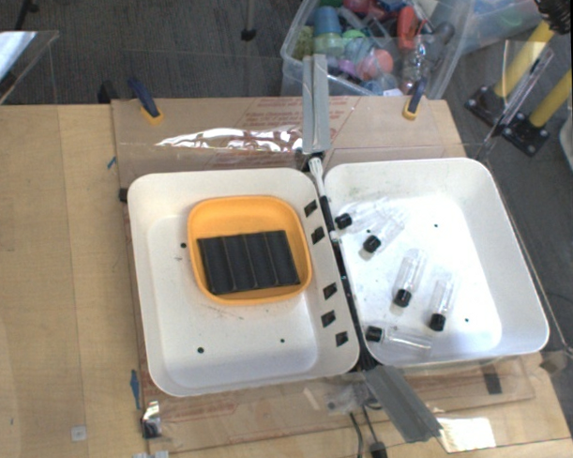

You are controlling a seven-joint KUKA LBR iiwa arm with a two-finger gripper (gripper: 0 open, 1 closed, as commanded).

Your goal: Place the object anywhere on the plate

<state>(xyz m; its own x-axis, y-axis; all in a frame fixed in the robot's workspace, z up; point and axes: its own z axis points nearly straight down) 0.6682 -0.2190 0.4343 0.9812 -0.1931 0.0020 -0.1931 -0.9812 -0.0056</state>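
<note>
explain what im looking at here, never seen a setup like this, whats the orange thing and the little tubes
This is one picture from a camera fixed above a wooden bench, looking down at a slant. A robot arm works at this bench. Two shallow white bins sit side by side. The left bin holds an orange plate with a black ribbed block lying on it. The right bin holds several small clear vials with black caps, scattered and lying on their sides. The job is to put an object on the plate. Behind the bench stands a clear tub of colourful toys.
</note>
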